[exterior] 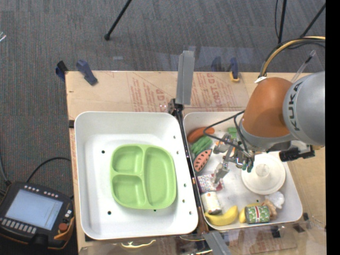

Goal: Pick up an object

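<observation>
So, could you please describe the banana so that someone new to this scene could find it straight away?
Look in the right-hand white bin, the one the arm reaches into, and go to its near edge. The banana lies there between a small white cylinder and a green can. It is the only yellow, curved thing among them.

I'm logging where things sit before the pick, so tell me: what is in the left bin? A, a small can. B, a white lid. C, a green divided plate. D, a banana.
C: the green divided plate lies in the left bin, while the banana, the can and the white lid are in the right bin.
</observation>
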You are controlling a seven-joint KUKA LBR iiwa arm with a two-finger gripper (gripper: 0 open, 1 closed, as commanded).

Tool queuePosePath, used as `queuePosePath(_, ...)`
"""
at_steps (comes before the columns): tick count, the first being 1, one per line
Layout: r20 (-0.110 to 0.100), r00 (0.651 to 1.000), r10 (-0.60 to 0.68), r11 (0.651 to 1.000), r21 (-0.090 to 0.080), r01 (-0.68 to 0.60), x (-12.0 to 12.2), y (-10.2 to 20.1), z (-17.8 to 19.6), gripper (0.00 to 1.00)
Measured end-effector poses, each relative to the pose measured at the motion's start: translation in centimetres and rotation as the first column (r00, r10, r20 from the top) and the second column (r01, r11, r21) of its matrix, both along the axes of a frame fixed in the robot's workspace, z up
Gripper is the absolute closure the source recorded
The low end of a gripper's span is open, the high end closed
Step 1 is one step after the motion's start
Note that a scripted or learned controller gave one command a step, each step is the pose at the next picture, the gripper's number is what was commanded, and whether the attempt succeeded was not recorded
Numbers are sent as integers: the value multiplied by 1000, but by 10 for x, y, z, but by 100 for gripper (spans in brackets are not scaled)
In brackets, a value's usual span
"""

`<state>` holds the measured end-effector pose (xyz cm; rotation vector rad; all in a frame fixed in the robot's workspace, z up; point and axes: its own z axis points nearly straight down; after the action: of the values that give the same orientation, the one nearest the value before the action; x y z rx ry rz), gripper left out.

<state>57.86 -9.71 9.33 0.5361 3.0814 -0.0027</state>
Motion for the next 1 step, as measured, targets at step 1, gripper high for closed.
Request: queuePosePath(1, -8, 985, -172, 985, 6, 172, 37, -17, -1, 0)
